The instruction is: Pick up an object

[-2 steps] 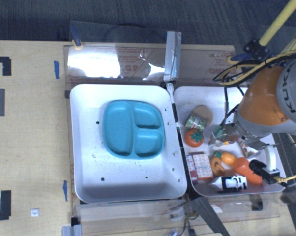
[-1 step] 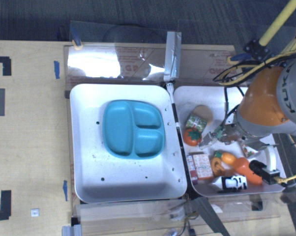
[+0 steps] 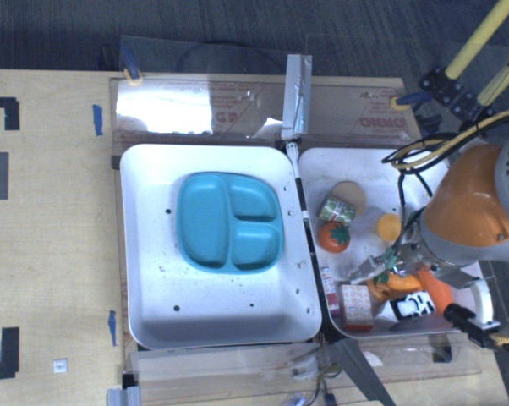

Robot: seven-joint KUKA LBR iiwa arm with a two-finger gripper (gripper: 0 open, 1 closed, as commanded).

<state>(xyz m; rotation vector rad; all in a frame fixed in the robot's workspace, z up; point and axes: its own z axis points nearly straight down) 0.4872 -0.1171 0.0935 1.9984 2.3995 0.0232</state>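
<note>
My gripper is down in the right bin, below the arm's orange band. It hangs over a cluster of small items: an orange piece, a black-and-white item and an orange carrot-like piece. Just left of the gripper lies a small reddish box. Farther up the bin sit a red tomato, a tan can with a green label and a yellow-orange fruit. The arm hides part of the bin's right side.
The left bin holds a blue divided plate. A raised divider separates the two bins. Clear plastic panels stand behind them. Cables loop above the arm at the right.
</note>
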